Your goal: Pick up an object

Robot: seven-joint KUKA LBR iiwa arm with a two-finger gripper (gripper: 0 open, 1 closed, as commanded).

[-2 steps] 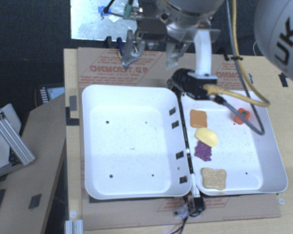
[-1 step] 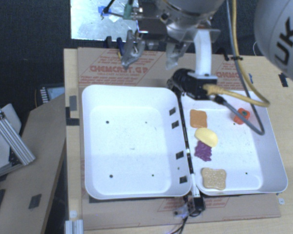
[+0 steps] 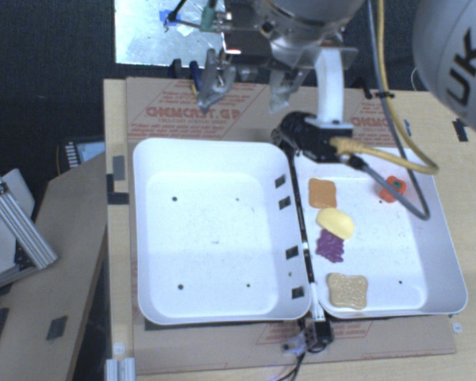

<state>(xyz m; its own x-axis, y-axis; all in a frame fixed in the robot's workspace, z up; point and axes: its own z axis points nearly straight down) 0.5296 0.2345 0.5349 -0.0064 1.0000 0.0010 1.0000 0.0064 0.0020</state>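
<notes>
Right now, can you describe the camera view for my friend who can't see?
The robot's open fingers hang above the bench, holding nothing. In the right white bin lie an orange square, a yellow lump, purple grapes, a toast slice and a small red piece.

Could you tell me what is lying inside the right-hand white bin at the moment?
The right bin holds an orange square, a yellow piece, a purple cluster, a toast slice and a small orange-red item. Cables cover its far corner.
</notes>
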